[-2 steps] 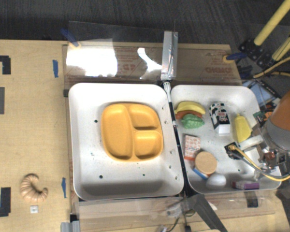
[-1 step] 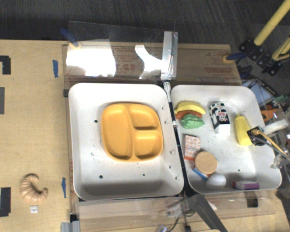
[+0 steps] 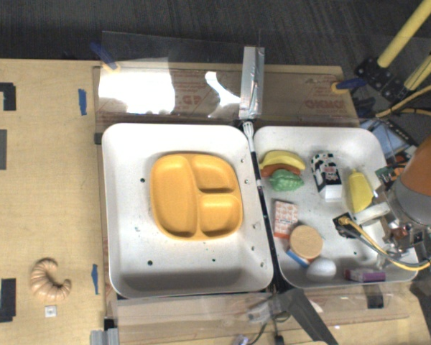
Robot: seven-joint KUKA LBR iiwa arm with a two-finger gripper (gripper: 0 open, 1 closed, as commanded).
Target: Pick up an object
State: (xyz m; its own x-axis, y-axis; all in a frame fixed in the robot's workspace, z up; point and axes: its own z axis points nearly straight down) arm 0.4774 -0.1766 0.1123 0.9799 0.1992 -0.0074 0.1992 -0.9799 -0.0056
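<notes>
Reaching in from the right, arm [image 3: 424, 185] low over the right bin's [image 3: 359, 141] right edge, gripper [image 3: 399, 241] near the front right corner; cannot tell its state. Lying in that bin: banana [image 3: 282, 160] and green piece [image 3: 286, 180] by the left wall, cow carton [image 3: 326, 171] toward the back, yellow piece [image 3: 359, 191] beside the arm, packet [image 3: 284, 217], round disc [image 3: 306, 241] and white egg [image 3: 320, 268] toward the front. Sitting mid left bin [image 3: 129, 164], yellow tray [image 3: 196, 195]; resting on the bench's [image 3: 36, 157] front left corner, croissant [image 3: 49, 279].

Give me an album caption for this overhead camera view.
Robot arm reaches over right bin of toys; yellow tray fills left bin.
</notes>
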